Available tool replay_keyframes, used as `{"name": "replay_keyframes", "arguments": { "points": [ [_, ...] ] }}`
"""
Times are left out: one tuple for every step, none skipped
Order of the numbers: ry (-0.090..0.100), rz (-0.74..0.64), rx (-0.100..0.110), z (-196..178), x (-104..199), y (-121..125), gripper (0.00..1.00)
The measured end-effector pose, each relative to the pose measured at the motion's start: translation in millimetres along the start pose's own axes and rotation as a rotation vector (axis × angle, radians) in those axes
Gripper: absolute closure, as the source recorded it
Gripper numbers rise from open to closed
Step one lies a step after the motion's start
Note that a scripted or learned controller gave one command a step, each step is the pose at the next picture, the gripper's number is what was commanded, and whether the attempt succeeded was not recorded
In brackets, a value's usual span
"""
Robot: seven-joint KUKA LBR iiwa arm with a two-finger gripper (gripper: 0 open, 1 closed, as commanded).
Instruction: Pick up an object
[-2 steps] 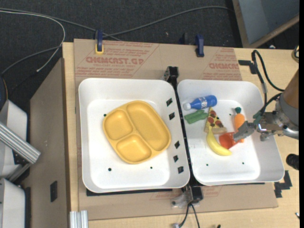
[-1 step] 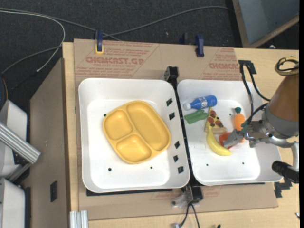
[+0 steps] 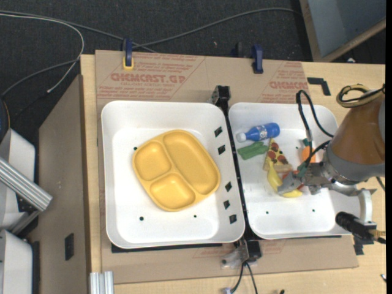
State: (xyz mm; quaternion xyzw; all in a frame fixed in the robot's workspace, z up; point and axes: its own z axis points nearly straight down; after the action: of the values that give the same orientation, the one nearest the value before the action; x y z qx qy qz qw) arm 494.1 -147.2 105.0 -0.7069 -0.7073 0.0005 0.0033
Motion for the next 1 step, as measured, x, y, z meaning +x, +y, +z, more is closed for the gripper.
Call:
{"name": "replay_keyframes", "arguments": {
  "points": [
    [-0.001,0.001,-0.001,21.5,0.7,-0.3,0.00]
  ]
}}
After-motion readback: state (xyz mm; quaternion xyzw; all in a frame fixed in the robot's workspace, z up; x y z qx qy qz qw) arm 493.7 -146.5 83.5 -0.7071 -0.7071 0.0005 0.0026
